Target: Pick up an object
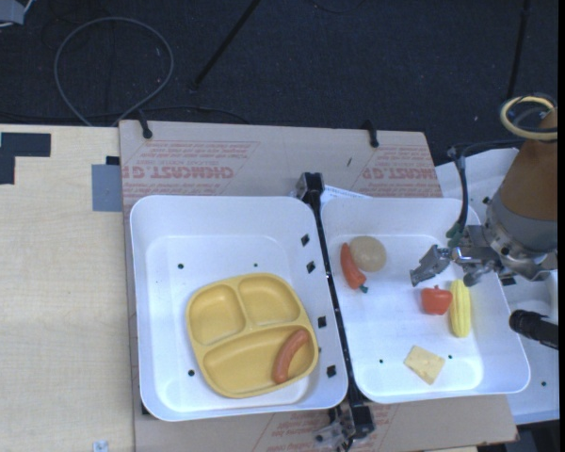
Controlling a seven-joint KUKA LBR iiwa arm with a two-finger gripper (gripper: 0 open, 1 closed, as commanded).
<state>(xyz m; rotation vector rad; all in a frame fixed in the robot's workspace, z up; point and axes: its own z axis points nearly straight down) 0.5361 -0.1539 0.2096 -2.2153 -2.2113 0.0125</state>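
Nearest the camera, in the right bin [508,384], lies a pale yellow cheese wedge [425,363], flat on the floor by the front wall. It looks like a light, rigid plastic toy; its thin slab shape would be awkward to pinch from above unless the fingers straddle its short sides. In the left bin [151,347] sits a yellow divided plate [217,323] with a sausage [291,355] resting in its front compartment.

Farther back in the right bin, a yellow corn cob [460,308] lies lengthwise, with a small red tomato-like piece [436,299] touching its left side. Both appear to be smooth, hard, lightweight toy foods, likely a bit slippery. The corn offers the better hold: close across its narrow middle, at right angles to its length. The red piece is rounded and could squirt out of a pinch.

Just behind these two hangs the gripper [457,262], its metal fingers spread open with nothing between them, poised above the floor near the corn's far end.

Toward the divider sit a red chili pepper [351,266] and, touching it, a round beige potato-like lump [367,252], the bulkiest item and probably the hardest to span.
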